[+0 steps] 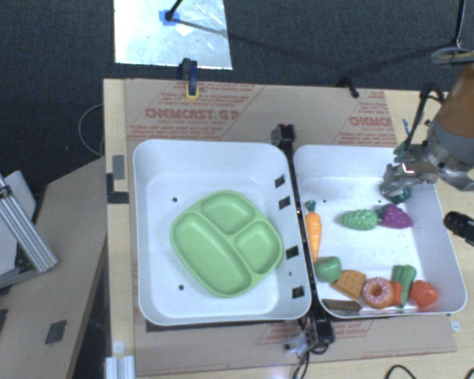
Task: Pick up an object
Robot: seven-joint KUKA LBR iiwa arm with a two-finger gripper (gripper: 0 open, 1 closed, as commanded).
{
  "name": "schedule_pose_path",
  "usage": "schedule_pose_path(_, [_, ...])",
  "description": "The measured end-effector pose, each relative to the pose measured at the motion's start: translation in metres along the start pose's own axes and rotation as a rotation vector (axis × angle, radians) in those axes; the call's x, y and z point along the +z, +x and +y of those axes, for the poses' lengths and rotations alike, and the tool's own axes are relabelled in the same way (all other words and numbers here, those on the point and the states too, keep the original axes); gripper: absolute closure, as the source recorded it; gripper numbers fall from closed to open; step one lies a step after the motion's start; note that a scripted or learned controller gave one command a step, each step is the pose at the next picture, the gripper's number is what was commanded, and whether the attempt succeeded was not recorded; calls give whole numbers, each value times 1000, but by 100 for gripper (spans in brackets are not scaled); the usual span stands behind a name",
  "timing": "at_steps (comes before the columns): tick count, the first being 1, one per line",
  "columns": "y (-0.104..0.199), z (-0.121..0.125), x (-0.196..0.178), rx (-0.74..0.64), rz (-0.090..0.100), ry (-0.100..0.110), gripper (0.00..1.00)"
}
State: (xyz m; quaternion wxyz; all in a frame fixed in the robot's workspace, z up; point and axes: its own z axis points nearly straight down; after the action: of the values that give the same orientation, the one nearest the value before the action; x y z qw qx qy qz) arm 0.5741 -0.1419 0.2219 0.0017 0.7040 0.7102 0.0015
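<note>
One camera sits fixed above the counter point(245, 105), tilted down from the near side, far enough back to take in both bins point(158, 290) and some floor beyond.

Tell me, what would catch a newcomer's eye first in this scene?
Probably the pale green divided plate, lying alone in the left white bin. Next, the bright toy food in the right bin: an orange carrot near the divider, purple grapes, and a pink-frosted donut near the front edge. The arm's tool is above that bin's far right corner, close to the grapes.
</note>
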Motion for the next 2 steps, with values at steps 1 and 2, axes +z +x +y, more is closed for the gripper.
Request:
schedule_pose_path(1, [55,19,-10,-1,1,1,100])
schedule_pose_path(2, [105,40,-14,-1,2,0,100])
